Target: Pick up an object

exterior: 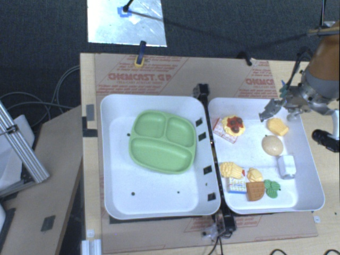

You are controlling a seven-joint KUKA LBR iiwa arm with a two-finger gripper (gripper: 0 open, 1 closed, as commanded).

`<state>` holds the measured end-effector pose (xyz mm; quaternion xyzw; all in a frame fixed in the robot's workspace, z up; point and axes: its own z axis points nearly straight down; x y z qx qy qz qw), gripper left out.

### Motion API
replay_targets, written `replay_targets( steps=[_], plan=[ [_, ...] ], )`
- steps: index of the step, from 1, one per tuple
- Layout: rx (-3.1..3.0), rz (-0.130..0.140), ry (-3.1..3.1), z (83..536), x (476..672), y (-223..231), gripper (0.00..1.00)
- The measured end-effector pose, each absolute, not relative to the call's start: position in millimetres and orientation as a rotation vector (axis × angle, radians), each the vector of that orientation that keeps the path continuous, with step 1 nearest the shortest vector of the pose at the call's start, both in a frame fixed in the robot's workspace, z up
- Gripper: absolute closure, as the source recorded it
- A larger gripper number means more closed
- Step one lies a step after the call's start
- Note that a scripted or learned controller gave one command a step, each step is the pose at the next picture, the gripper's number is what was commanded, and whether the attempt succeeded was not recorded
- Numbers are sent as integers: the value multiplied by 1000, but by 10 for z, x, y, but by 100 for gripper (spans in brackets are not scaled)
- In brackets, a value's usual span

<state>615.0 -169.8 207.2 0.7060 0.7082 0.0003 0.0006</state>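
Counter is carrying two white bins side by side; left bin is holding a green divided plate lying flat near its middle, right bin is holding all the small pickable stuff. Arm is reaching in from the right, hanging over the right bin's upper right part. Gripper is sitting just above and left of the yellow chunk; its finger state is too blurred to call, cannot tell, and nothing is showing held in it. So the pick is not done yet, judging it as approach stage, with the grasp and the lift both left to do.

Candidates, all lying on the bin floor: red-and-yellow item on a pinkish card at upper left of the right bin, beige egg shape just below the yellow chunk, white block below that, yellow corn-like piece, small yellow piece, brown piece, green leafy bit in the lower cluster. Yellow chunk is looking like the likeliest target, being nearest the gripper
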Motion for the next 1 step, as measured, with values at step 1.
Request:
replay_targets(
  steps=[1],
  plan=[
    [2221, -1, 2223, 1507, 6098, -1771, 0]
  ],
)
